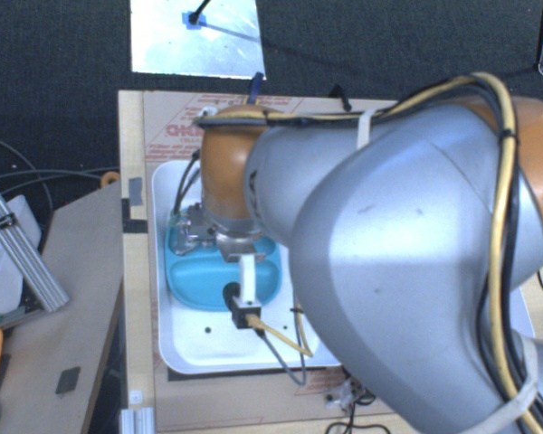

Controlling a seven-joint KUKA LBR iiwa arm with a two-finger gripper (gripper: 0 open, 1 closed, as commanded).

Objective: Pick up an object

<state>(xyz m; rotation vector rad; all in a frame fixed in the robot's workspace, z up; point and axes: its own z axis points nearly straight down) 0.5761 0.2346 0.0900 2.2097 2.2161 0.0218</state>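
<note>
Jaws can't be made out, open/shut unclear: gripper (224,242) sits low over the blue dish (192,278) in the left white bin (167,342), wrist directly above it. Dish lies under & just beside the gripper, toward the bin's left. Grey arm (407,251) covers the rest.

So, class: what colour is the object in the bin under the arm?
Light blue; the camera view shows it.

Evenly lit, slightly soft throughout; glare on the arm (407,242) housing, perhaps from overhead light; dim, shadowed bin (176,342) below the wrist.
</note>
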